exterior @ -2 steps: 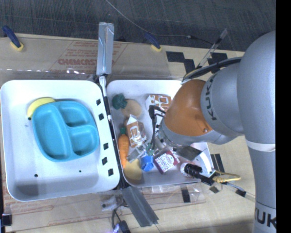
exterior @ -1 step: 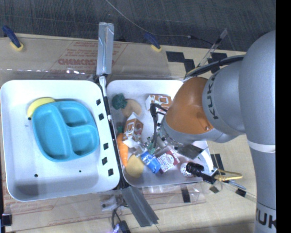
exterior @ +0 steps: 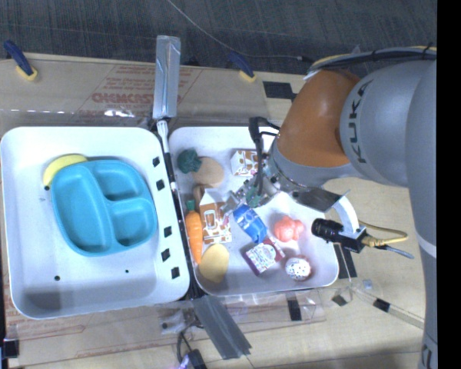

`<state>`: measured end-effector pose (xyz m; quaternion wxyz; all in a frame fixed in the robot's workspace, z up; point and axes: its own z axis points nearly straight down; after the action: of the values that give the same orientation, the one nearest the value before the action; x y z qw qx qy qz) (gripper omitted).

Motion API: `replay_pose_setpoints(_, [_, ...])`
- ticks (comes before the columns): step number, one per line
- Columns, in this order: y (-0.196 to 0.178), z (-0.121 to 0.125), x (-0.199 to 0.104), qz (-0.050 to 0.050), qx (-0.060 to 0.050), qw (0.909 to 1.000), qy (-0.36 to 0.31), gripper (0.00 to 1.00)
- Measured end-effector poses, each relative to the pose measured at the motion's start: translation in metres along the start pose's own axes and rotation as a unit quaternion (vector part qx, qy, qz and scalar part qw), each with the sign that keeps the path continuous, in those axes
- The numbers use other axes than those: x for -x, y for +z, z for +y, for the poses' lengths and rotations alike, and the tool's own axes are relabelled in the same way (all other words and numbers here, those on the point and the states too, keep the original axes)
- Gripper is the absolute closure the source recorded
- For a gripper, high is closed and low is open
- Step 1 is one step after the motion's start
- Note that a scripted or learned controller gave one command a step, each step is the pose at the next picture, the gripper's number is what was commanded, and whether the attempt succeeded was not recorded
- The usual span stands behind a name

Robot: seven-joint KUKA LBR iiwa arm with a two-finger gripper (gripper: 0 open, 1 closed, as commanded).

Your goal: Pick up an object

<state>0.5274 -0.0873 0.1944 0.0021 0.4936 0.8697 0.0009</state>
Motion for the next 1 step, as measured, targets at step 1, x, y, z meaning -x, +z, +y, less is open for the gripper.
replay_pose_setpoints(1, [-0.0789,-0.0345,0.0033,0.000,0.000,0.9996,-0.028,1.00])
